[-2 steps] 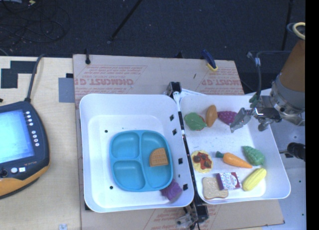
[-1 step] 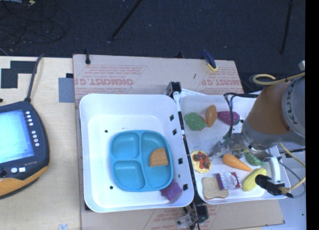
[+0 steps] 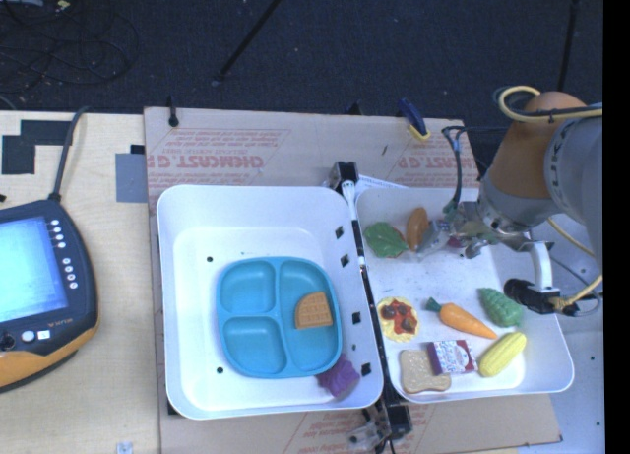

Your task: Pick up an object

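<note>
The gripper (image 3: 445, 233) sits low in the right white bin (image 3: 551, 368), its tips blurred, so whether they are spread or pressed together I cannot tell. Just beside them, to the left, lies a brown oblong toy (image 3: 417, 227), perhaps touching. A green leafy toy (image 3: 385, 239) lies next to that.

Two shallow white plastic bins (image 3: 187, 245); a sky-blue divided plate (image 3: 258, 329) bearing a tan toast slice (image 3: 314, 311). Purple toy grapes (image 3: 340, 377), orange toy carrot (image 3: 465, 320), yellow toy corncob (image 3: 501, 354), green toy leaf (image 3: 385, 239).
</note>
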Motion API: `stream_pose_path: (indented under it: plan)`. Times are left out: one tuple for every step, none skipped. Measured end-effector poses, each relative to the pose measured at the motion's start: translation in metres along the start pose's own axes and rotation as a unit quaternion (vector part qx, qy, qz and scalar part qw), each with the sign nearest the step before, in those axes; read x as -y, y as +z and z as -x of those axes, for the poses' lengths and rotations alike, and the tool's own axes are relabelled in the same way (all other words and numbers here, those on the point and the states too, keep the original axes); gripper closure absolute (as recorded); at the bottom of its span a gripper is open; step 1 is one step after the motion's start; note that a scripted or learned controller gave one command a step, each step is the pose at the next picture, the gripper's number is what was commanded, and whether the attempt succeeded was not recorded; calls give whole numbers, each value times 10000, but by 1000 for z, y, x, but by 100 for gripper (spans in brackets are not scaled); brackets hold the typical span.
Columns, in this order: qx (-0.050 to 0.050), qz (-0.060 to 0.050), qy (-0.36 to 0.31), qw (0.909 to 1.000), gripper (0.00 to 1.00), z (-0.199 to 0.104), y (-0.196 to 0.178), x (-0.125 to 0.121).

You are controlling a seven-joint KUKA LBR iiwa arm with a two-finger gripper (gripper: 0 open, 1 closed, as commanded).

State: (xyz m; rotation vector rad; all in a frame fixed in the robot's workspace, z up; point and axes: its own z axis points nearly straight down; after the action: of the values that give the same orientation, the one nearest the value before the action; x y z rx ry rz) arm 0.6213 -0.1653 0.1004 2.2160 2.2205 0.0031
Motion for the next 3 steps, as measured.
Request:
stream_pose_path:
  plan:
    - [-15, -41, -6, 10000, 0, -33, 14, -23]
    - [-2, -16, 16, 10000, 0, 0, -36, -23]
    - [-24, -39, 26, 10000, 0, 0, 14, 53]
